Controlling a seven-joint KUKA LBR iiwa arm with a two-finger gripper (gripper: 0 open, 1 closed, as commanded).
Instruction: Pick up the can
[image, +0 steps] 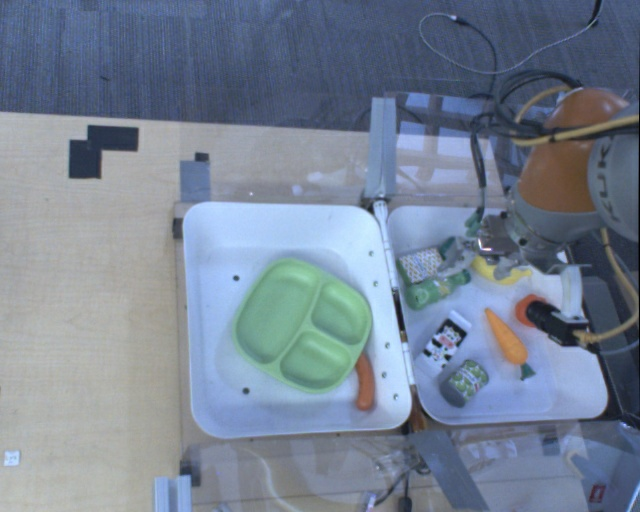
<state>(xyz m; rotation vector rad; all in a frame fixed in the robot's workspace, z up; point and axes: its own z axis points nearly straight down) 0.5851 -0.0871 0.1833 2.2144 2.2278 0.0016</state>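
Observation:
The can (464, 381) has a green label and a grey end. It lies on its side near the front edge of the right bin (575, 400). My gripper (491, 247) hangs over the back of that bin, above a yellow item (489, 268). It is well behind the can and apart from it. The orange band and grey wrist of the arm cover the bin's back right corner.
In the right bin are also a black-and-white carton (446, 340), a carrot (507, 338), a green bottle (431, 293), a green patterned box (420, 265) and a small red item (524, 307). The left bin (210, 300) holds a green divided plate (303, 325) and a sausage (365, 383).

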